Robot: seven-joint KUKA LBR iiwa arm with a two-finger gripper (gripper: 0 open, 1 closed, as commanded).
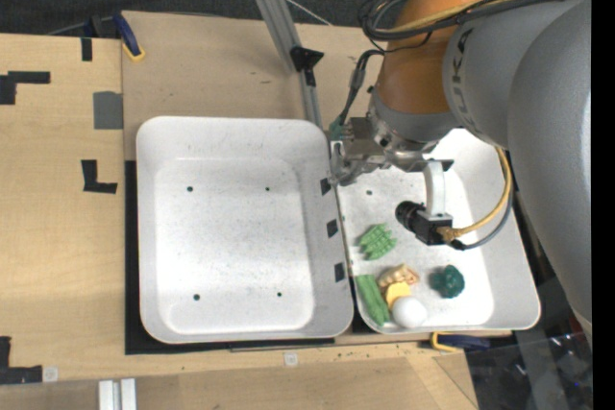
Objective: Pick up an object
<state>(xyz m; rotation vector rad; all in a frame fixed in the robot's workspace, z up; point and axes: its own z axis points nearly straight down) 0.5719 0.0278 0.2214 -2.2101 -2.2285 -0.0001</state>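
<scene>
nothing is picked up yet: the gripper (348,163) hangs over the far left corner of the right bin (480,312) with no object visibly in it, and whether it is open or closed i cannot tell. the candidates all lie toward the near end of the right bin, apart from the gripper: a ridged green block (377,241) closest to it, then a green stick (371,298), a tan lump (397,278), a white ball (408,311) and a dark green knob (446,281). the stick's long axis runs from the bin's near edge toward its far edge, along the left wall; the block sits skewed to the walls. reaching, closing and lifting all seem left to do.
</scene>
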